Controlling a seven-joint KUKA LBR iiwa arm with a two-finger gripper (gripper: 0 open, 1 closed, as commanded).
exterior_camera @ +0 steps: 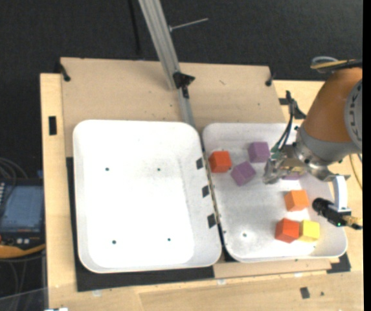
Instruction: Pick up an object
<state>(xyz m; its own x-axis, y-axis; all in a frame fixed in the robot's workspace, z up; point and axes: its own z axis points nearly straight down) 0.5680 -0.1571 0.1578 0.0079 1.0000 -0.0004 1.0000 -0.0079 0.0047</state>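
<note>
Fingers [270, 172] of your gripper [273, 173]: spacing cannot be told.
You see a purple block [243, 173] just left of them, another purple cube [258, 151] above-left, right bin [250, 238] beneath.

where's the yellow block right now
The yellow block sits in the right bin, near its front right corner, touching an orange-red block on its left, with a lighter orange block just behind.

End effector [274, 172] over right bin [237, 238], beside purple blocks [243, 173].
</note>
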